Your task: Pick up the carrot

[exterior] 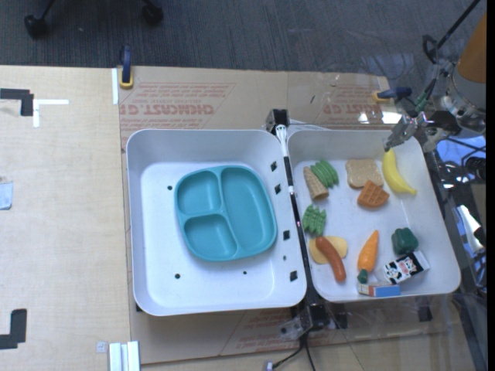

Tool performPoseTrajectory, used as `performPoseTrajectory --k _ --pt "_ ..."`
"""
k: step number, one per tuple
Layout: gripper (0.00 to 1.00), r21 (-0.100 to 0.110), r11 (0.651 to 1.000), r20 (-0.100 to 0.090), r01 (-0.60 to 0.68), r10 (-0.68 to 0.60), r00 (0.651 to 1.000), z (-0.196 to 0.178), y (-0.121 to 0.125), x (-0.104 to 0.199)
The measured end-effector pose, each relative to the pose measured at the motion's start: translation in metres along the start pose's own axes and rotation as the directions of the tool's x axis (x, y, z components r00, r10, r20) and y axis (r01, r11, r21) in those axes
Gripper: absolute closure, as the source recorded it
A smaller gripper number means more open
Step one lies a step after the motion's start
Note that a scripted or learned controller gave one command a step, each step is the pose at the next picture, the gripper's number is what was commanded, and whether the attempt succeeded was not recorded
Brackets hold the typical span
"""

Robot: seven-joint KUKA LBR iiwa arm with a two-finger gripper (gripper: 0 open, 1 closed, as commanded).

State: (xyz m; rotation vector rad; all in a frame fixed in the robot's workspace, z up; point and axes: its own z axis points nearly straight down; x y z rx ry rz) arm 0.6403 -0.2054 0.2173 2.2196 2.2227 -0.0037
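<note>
The carrot (pixel 369 249) is orange with a small green top and lies in the right bin (pixel 442 230), near its front, tilted with the tip pointing away. My gripper (pixel 403 132) hangs at the bin's far right corner, just above the banana (pixel 398 173) and well back from the carrot. Nothing shows in the gripper.
Around the carrot lie a sausage (pixel 334 258), a dark green pepper (pixel 404 240), a milk carton (pixel 404 268) and a small flat box (pixel 379 290). Further back are bread (pixel 361 171), a waffle (pixel 373 197), a pea pod (pixel 326 172) and broccoli (pixel 314 220). The left bin (pixel 147 230) holds a teal divided plate (pixel 225 212).
</note>
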Motion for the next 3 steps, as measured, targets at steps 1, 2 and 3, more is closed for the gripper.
performPoseTrajectory --k 1,2,3 --pt "0.00 -0.001 0.990 -0.001 0.138 -0.138 0.990 0.126 -0.095 0.046" --pt "0.00 -0.002 0.961 -0.002 0.276 -0.276 0.961 0.125 -0.140 0.069" --pt "1.00 -0.005 0.963 0.000 0.268 -0.268 0.963 0.116 -0.138 0.069"
